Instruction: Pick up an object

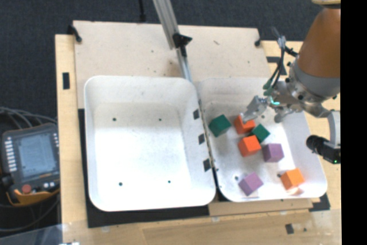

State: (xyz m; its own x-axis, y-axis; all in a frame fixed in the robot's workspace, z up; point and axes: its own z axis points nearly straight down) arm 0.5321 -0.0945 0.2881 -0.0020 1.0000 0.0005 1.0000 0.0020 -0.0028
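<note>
The right bin [304, 123] holds several small blocks. My gripper [250, 115] hangs low over the bin's upper middle, right at an orange block [245, 125] that it partly covers. A green block [219, 124] lies just to the left of it and a dark green block [261, 133] just below right. Further toward the front lie another orange block [249, 146], a purple block [273, 152], a second purple block [250, 183] and an orange block [292, 178] near the front right corner.
The left bin [97, 94] sits beside the right one, sharing a raised rim [203, 135]. A slanted aluminium post [163, 3] stands behind the bins. A teach pendant [31, 158] lies off the bench at the left.
</note>
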